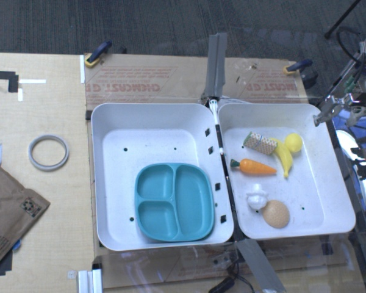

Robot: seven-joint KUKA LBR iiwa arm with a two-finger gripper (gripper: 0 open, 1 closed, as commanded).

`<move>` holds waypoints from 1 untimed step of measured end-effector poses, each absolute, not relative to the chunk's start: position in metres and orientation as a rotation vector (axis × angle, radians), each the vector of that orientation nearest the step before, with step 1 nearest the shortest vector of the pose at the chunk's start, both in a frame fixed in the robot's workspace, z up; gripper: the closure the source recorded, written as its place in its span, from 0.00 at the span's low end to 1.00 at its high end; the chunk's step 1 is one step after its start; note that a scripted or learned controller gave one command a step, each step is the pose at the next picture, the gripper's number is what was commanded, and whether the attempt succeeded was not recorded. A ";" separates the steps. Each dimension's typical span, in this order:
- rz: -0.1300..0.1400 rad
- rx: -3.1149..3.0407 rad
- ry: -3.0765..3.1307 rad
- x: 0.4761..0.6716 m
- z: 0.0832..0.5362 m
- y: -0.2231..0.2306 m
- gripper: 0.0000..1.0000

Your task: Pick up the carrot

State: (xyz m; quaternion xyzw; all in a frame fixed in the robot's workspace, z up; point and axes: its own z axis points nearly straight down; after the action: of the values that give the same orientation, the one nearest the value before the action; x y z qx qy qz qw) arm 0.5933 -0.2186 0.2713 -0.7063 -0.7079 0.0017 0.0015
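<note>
We see a carrot [254,167] beside a banana [285,156]; likely light, stiff, slippery plastic, best gripped mid-body. Fingers' state: cannot tell.

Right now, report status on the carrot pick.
End effector at right bin's far right edge, above rim. Carrot lying in right bin, ungrasped. Banana and corn cob close behind it.

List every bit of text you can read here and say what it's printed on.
"BOX", on the brown cardboard at lower left.
Red print on the cardboard sheet behind the bins, upside down: too blurred to read for certain.
A small square code on the brown cardboard: too small to read.
</note>
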 end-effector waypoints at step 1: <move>0.006 -2.473 -1.930 0.590 0.152 -0.159 0.00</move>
State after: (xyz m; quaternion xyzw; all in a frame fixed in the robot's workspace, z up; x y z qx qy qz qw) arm 0.5901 -0.1587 0.1520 -0.7884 -0.6152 0.0020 0.0022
